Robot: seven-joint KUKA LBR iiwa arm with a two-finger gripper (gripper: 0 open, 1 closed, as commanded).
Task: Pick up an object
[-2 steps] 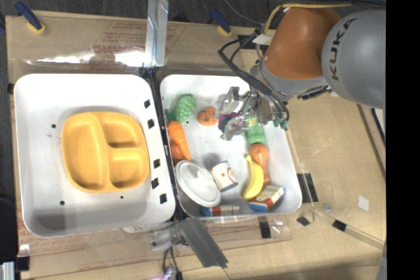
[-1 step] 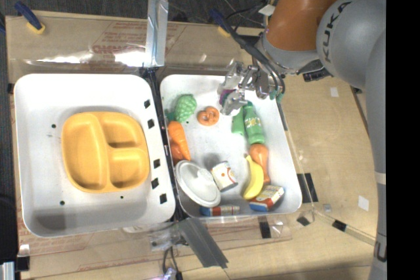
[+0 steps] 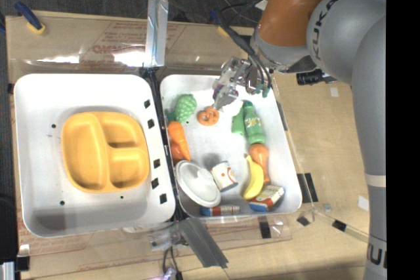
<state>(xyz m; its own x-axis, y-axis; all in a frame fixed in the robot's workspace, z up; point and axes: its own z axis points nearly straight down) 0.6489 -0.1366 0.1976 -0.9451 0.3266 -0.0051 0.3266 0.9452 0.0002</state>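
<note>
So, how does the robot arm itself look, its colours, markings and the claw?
The arm is smooth, rounded and grey, with dark letters "KUKA" on its side. A wide orange band sits above the wrist. Thin black cables run near the wrist. The claw is small, of silver-grey metal with thin fingers, and has some green parts beside it.

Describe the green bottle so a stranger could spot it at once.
Look in the right-hand white bin, the crowded one. Near its far right wall, just below the claw, lies the green bottle. It is longer and smoother than the knobbly green toy to its left, and a banana lies below it.
</note>
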